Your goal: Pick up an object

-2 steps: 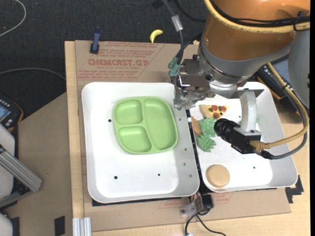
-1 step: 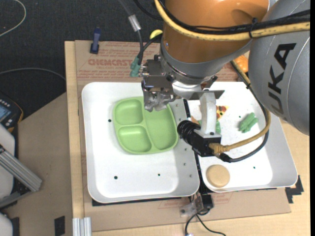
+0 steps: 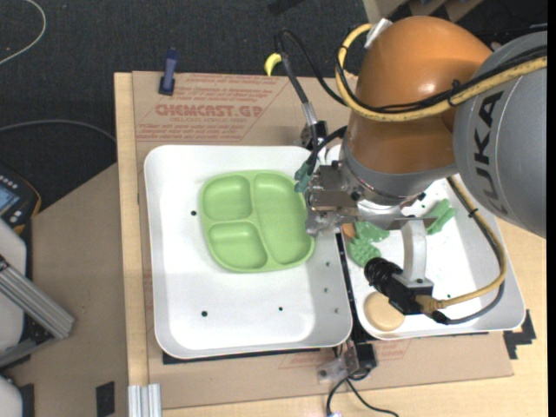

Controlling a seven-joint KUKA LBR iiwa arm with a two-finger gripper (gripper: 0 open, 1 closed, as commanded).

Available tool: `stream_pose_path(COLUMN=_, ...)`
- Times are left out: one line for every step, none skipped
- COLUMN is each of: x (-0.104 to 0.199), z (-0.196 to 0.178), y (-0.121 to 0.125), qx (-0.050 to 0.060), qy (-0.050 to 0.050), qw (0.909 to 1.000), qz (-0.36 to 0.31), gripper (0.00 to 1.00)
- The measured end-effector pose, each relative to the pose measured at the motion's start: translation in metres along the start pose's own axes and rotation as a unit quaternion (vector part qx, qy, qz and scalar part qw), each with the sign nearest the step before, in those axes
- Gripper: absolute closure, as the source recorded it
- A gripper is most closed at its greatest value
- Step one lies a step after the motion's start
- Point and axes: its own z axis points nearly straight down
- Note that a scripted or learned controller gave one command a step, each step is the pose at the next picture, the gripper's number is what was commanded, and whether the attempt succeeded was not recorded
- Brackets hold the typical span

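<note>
We cannot tell how the jaws stand, since the gripper (image 3: 375,233) is hidden under the wrist over the right bin (image 3: 495,272), reaching for green pieces (image 3: 365,241) while the green divided plate (image 3: 254,221) lies apart in the left bin (image 3: 174,302).

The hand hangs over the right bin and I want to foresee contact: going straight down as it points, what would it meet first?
Probably the green items in the right bin beneath the arm. The wrist hides the hand, so depth and exact line stay uncertain.
</note>
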Motion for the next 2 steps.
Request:
stream_pose_path(x=-0.127, z=-0.126, y=0.002, qx=-0.015, qy=0.002, qw=0.9999, qz=0.002, gripper=1.0)
stream_pose_path(x=-0.039, z=-0.131, y=0.0, qx=-0.008, qy=0.004, qw=0.9999, qz=-0.01, gripper=1.0)
